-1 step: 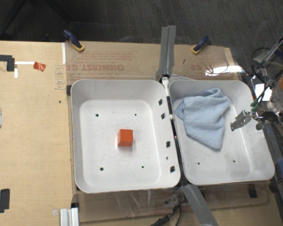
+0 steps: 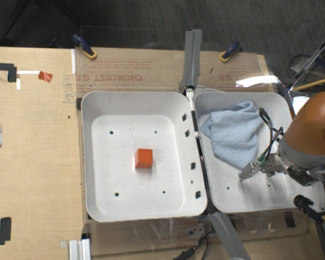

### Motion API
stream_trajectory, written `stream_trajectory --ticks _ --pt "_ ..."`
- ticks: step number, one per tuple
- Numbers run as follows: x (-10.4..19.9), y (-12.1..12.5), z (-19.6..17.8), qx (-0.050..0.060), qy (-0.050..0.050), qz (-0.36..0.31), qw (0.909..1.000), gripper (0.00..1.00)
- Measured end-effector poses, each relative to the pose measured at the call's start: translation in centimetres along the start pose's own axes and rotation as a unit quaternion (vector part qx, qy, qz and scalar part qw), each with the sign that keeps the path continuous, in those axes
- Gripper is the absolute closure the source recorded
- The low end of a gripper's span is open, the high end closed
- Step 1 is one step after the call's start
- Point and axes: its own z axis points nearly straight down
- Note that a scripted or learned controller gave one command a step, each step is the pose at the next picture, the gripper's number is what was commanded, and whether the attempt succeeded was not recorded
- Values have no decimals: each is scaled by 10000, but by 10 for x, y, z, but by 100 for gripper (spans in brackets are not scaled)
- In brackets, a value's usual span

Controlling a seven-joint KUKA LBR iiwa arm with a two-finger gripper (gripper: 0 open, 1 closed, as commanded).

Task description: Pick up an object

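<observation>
While arm leans over right bin (image 2: 227, 199), gripper (image 2: 249, 170) (grip unreadable) beside towel (image 2: 233, 131).

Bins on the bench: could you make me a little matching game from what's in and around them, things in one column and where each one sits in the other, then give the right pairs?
Things:
1. orange block
2. light blue towel
3. gripper
4. blue-handled clamps

Places:
A. in the right bin, crumpled toward its far side
B. on the far edge of the cardboard sheet behind the bins
C. near the middle of the left bin
D. low over the right bin's floor, just at the towel's near edge

Pairs: 1-C, 2-A, 3-D, 4-B
</observation>
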Motion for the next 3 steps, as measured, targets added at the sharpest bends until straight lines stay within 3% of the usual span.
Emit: stream_trajectory --ticks 1,2,3 --pt "-1 1 -9 -9 -5 22 10000 100" --pt "-10 0 -87 -19 -12 -760 9971 100" --pt "2 62 -140 -18 -16 -1147 9934 100"
